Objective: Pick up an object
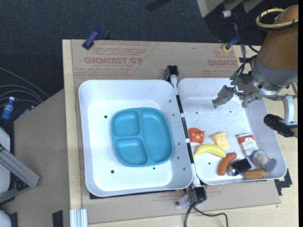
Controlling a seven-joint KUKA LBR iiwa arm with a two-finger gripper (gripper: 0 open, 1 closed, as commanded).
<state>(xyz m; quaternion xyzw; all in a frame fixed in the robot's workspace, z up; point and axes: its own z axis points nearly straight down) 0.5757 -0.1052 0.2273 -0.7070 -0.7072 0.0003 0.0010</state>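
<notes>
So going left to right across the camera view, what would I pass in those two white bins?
Blue three-compartment plastic plate in the left bin → red wedge-shaped toy piece → yellow toy banana → orange-brown toy sausage → small red-and-white packet → grey cylindrical can near the right bin's right wall.

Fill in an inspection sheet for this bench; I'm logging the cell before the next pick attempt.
Surface: board-topped bench bearing two white bins side by side.
Job's things: right bin holds a banana, red piece, yellow wedge, sausage, small packet and more, bunched at its near end.
Clutter: left bin holds a blue divided plate.
Grippers: gripper hangs over the right bin's far end, apart from the items.
Cables: dark cables on the floor at left.
Surroundings: dark carpet.
</notes>
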